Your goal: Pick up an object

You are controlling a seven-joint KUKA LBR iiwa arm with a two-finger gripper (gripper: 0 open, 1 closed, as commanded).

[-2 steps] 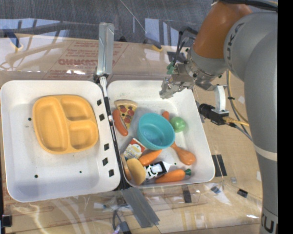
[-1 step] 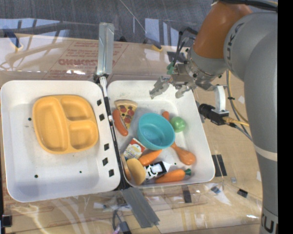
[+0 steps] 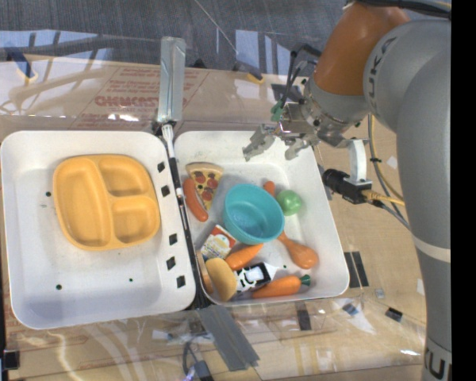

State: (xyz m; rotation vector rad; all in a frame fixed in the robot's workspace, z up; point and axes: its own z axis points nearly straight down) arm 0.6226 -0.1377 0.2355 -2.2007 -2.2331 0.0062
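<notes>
One hand (image 3: 275, 143), fingers spread and holding nothing, hangs above the bowl (image 3: 254, 213). Lower onto the green ball (image 3: 289, 203) beside the bowl, then close.

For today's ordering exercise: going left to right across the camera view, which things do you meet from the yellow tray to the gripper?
Yellow divided tray → hot dog → teal bowl → green ball, with the gripper above the right bin.

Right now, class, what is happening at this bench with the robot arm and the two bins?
The arm's hand hovers with fingers spread over the far end of the right bin, holding nothing. Below it lie toy foods: a teal bowl, pizza slice, sausage, carrot and green ball. The left bin holds a yellow divided tray.
</notes>
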